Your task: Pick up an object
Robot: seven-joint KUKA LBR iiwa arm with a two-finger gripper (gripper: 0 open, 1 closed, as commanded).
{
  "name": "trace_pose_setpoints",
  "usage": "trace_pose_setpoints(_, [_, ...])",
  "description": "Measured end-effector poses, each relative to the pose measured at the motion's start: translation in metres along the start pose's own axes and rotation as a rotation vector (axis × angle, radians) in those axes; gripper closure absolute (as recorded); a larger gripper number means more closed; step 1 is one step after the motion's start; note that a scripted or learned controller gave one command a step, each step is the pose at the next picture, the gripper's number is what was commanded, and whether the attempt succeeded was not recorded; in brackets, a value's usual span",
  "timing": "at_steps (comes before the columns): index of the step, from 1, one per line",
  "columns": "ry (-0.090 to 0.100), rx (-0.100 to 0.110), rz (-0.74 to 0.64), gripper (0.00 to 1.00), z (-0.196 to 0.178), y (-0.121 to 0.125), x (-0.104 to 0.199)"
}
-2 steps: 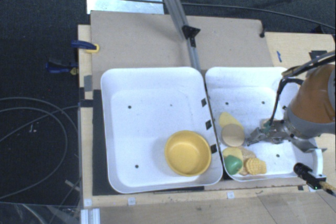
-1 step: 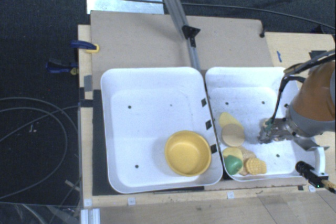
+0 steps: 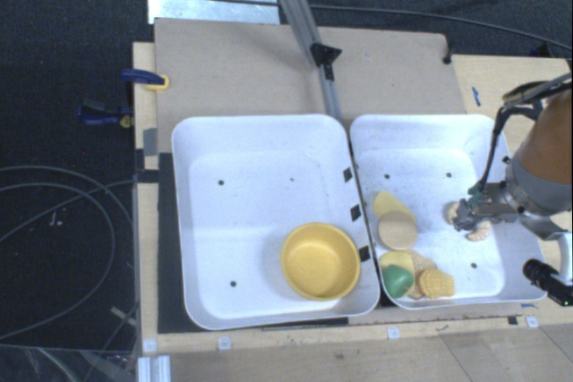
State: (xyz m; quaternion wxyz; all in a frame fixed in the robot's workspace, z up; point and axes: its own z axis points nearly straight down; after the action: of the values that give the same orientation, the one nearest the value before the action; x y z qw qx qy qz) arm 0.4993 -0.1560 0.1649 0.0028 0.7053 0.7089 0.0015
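Camera view, left to right: left bin (image 3: pixel 206 139) held a yellow bowl (image 3: pixel 320 259). Right bin (image 3: pixel 421 139) held a beige cylinder (image 3: pixel 395 226), a green piece (image 3: pixel 397 281) and a yellow corn-like piece (image 3: pixel 436 284). Tool (image 3: pixel 472 217) sat low over a small pale object (image 3: pixel 479 233) at the bin's right side; grip state could not be told. Judged step: the grasp attempt. Next move calls for closing on it, then lifting straight up.

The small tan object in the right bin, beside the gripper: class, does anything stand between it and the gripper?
Nothing visible does. The gripper is right at the small tan object in the right bin. The cluster of toy foods lies apart, toward the bins' divider.
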Motion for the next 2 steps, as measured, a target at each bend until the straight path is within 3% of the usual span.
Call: trace_pose_setpoints(2, [-0.001, -0.002, 0.000, 1.00, -0.111, 0.000, -0.004])
